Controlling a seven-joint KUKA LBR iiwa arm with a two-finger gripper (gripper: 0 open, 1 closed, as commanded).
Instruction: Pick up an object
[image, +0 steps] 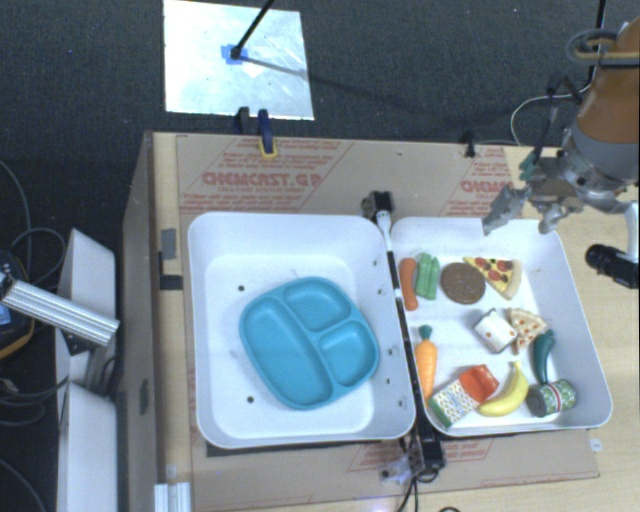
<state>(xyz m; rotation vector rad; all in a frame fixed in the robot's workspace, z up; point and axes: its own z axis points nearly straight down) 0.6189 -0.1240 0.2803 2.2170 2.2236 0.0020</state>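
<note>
While end effector (527, 212) hovers open, holding nothing, over far edge of right shallow white plastic bin (585, 300), blue divided plastic tray (308, 341) in left white bin (215, 300), yellow toy banana (508, 392) near desk's front right corner.

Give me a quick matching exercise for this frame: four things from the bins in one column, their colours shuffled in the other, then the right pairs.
Things:
1. divided tray
2. banana
3. round patty
4. carrot

Colours:
A. brown
B. orange
C. blue
D. yellow

Pairs: 1-C, 2-D, 3-A, 4-B
</note>
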